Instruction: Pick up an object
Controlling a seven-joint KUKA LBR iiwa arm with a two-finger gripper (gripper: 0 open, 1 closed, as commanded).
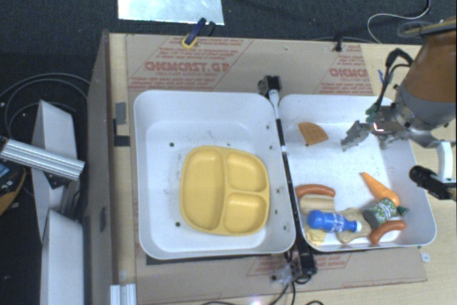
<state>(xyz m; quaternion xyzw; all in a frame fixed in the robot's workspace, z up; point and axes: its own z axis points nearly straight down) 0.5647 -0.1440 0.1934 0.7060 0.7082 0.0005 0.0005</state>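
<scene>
The arm (428, 75) is reaching in from the right, and its gripper (370, 131) is hanging over the far part of the right bin (335, 105), fingers spread apart and gripping nothing. Just left of it, a tan wedge of bread (313, 132) is lying on the bin floor. Nearer, a carrot (378, 186) is sitting right of a sausage (315, 191), while a blue bottle (331, 221), a green bottle (380, 211) and a 2nd sausage (388, 230) are crowding the near edge. The left bin (157, 118) is holding a yellow tray (224, 189) with 3 sections.
</scene>
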